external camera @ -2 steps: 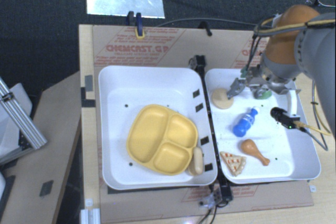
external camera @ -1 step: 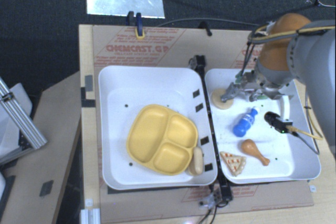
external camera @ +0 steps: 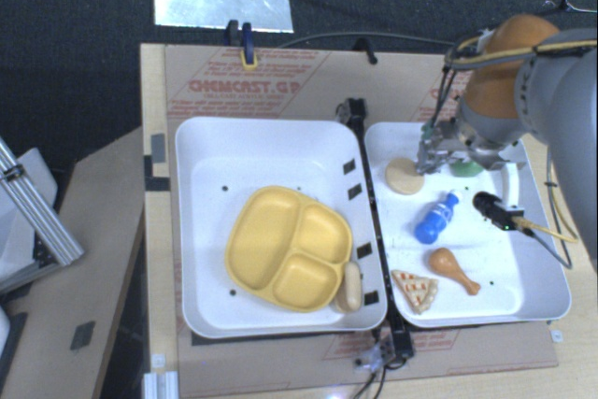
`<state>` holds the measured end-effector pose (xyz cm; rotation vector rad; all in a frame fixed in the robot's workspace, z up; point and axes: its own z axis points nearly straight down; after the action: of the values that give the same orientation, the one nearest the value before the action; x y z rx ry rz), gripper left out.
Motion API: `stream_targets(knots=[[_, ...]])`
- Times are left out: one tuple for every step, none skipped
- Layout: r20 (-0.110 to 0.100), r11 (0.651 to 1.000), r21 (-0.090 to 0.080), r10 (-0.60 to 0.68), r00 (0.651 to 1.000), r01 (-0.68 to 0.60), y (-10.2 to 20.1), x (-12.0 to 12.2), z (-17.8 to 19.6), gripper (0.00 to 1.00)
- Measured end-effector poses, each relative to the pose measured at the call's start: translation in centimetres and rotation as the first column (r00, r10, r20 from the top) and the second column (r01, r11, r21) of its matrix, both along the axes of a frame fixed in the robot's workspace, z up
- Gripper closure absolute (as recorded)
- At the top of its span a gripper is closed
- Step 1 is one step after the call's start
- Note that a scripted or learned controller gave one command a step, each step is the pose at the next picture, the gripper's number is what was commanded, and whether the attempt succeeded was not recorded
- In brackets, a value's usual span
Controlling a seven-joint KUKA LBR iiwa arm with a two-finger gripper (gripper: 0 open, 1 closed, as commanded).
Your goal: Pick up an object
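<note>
The grey arm (external camera: 551,98) reaches in from the right and hangs its hand (external camera: 432,154) low over the far part of the right bin (external camera: 542,294). Whether the hand is spread or pressed together cannot be told from this angle, and nothing can be seen pinched in it. Just left of the hand lies a tan round disc (external camera: 404,177) on the bin floor, touching it or very nearly so. Just right of the hand, partly hidden by it, is a small green object (external camera: 465,168). Nearer the camera in the same bin lie a blue bottle (external camera: 436,218) on its side, then a toy chicken drumstick (external camera: 454,270) and a toy pizza slice (external camera: 415,291), each apart from the others. The left bin (external camera: 201,201) holds a yellow divided plate (external camera: 288,248) with three compartments, and a pale bread roll (external camera: 350,285) rests against its near right edge. Both bins sit side by side on the table (external camera: 252,79), over printed cardboard
</note>
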<state>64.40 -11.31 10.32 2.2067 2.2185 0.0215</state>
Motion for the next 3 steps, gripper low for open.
stream_targets(knots=[[-0.012, 1.0, -0.002, 0.0, 1.0, 0.0, 0.7, 0.5, 4.7, 1.0], [-0.011, 1.0, -0.002, 0.001, 1.0, -0.001, 1.3, 0.6, 11.0, 1.0], [-0.01, 1.0, -0.003, -0.002, 1.0, 0.002, 0.3, 0.6, 16.8, 1.0]])
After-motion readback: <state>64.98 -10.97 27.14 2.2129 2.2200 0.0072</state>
